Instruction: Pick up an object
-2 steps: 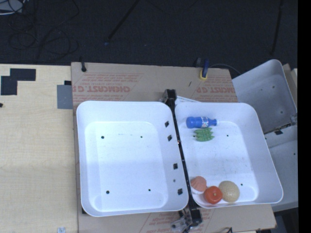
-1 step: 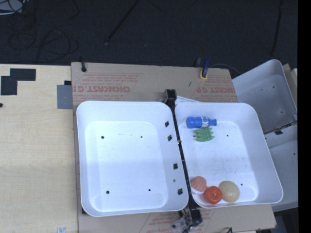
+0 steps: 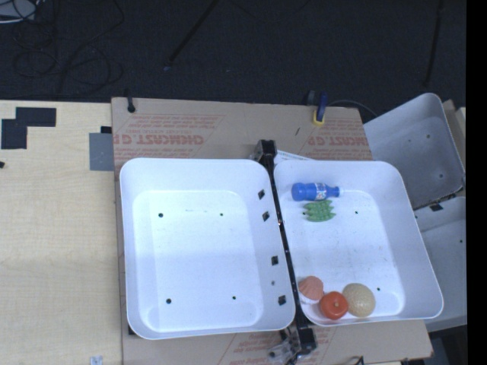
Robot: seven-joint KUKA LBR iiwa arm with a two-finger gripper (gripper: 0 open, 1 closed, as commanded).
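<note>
Everything you could pick lies in the right-hand shallow white bin [image 3: 417, 230], the one on the side the arm reaches in from; the left-hand shallow white bin [image 3: 126, 226] offers you nothing to go for.

The small blue plastic bottle with a white cap [image 3: 315, 192] lies on its side near the far edge of the right bin, towards its far left corner; its long axis runs roughly along that far edge, cap pointing right. That axis is what the approach turns on; I judge the fingers should close across the bottle's narrow body, from far side to near side, rather than along its length. The small flat green leafy piece [image 3: 319, 212] lies just beside the bottle on its near side, so a careless descent may land on both.

Along the near edge three things crowd together: a pale pink shell-like piece [image 3: 310, 287], a round red ball-like object [image 3: 333, 305] and a round beige ball-like object [image 3: 359, 299]; the red one appears to touch both neighbours; they look harder to separate.

How far the fingers are open, or whether they hold anything, you cannot tell from this view.
</note>
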